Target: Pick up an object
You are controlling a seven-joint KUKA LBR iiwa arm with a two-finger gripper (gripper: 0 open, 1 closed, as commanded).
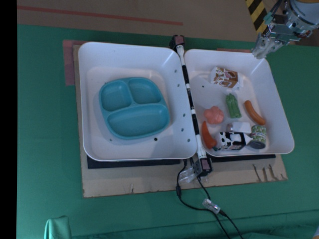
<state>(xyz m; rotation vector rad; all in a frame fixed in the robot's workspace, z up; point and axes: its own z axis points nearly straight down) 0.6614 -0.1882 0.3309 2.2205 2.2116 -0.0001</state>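
Green bench [45, 133]; cow-patterned carton [232, 141] label unreadable; tool [261, 51] above.

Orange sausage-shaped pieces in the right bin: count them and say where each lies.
2. One orange sausage lies near the right wall, right of the green vegetable; the other lies near the left wall, below the pink piece.
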